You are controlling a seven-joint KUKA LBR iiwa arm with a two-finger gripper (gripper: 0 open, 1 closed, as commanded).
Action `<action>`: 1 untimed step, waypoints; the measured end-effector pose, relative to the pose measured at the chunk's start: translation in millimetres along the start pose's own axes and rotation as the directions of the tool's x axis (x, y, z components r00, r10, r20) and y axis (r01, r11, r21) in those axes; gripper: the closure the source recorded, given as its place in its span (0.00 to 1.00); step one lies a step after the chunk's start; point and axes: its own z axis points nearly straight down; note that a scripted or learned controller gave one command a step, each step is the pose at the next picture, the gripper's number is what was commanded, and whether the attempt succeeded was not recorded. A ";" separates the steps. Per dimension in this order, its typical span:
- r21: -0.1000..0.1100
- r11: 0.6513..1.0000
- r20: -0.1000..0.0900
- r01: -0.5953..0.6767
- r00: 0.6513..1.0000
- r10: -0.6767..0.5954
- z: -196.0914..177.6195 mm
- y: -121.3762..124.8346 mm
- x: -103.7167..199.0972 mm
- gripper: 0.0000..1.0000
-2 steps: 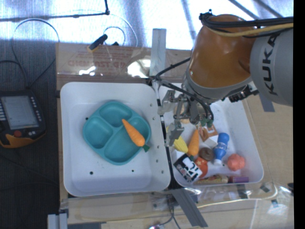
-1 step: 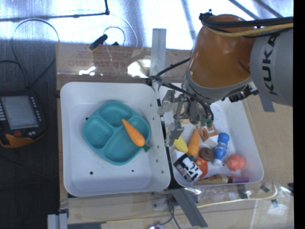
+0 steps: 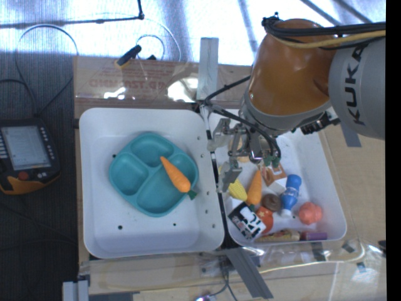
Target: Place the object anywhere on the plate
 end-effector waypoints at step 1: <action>0.000 1.000 0.000 0.000 1.000 0.000 0.0 0.0 0.0 0.00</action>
